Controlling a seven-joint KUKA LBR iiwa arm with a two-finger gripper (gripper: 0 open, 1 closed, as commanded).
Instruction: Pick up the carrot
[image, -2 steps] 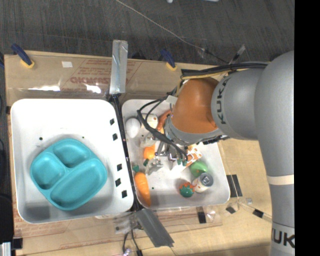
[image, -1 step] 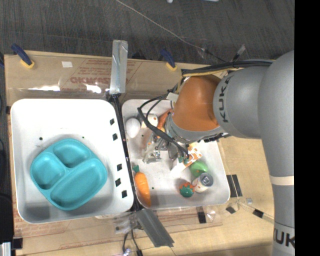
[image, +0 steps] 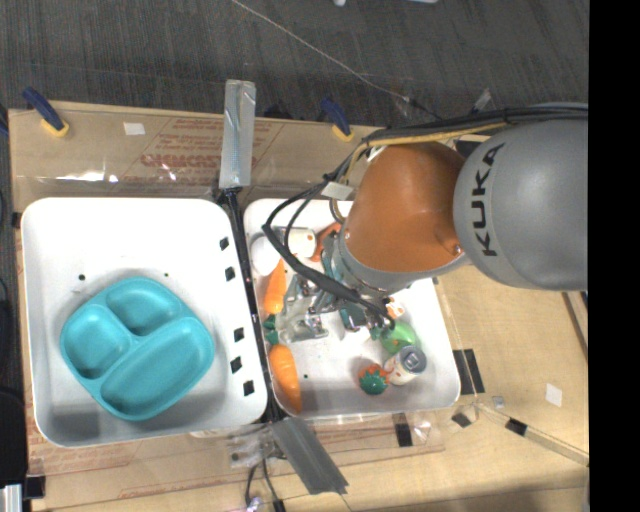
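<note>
The arm (image: 470, 215) reaches in from the right and hangs over the right bin (image: 440, 385), its orange band covering the bin's upper half. The gripper (image: 318, 315) points down into the middle of that bin, and its metal parts are tangled with black cables in the view, so I cannot tell how the fingers stand or whether anything lies between them.

Two orange pieces lie along the right bin's left wall. One, upright and slim, sits at the wall just left of the gripper (image: 273, 288); the other, the carrot (image: 284, 373), lies lower in the bin's near left corner, with a bit of green at its upper end. Which of them is the true carrot is hard to say at this sharpness; the lower one looks likelier. It lies on the bin floor, below and left of the gripper, apart from it.

Right of the gripper lie a green item (image: 400, 335), a small can (image: 406, 363) and a small green and red toy (image: 373, 380), close together.

The left bin (image: 60, 230) holds a teal divided plate (image: 137, 346).
</note>
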